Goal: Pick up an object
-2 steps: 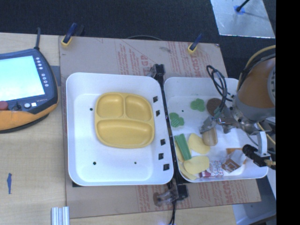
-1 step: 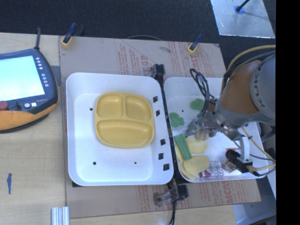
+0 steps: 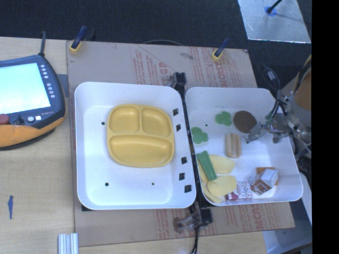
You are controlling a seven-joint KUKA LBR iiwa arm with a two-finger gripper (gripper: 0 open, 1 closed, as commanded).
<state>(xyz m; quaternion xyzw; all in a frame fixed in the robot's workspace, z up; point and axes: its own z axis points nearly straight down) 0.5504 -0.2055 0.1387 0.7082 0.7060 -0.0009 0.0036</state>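
Note:
The right bin (image 3: 241, 95) holds several small items. There is a brown round disc (image 3: 244, 120), two green leafy pieces (image 3: 223, 118) (image 3: 199, 136) and a tan roll (image 3: 232, 144). A green stick (image 3: 206, 164) lies across two yellow slices (image 3: 222, 164) (image 3: 221, 186). Near the front are a red-and-white packet (image 3: 242, 190) and a brown-and-white block (image 3: 266, 179). My gripper (image 3: 266, 131) hangs at the bin's right side, just right of the brown disc and above the block. Nothing is seen held in it.
The left bin (image 3: 90, 142) holds a yellow divided plate (image 3: 141, 135). A control tablet (image 3: 26, 97) lies on the bench at far left. Clamps (image 3: 78, 40) (image 3: 220, 50) pin the cardboard sheet at the back. A black divider (image 3: 183, 136) runs between the bins.

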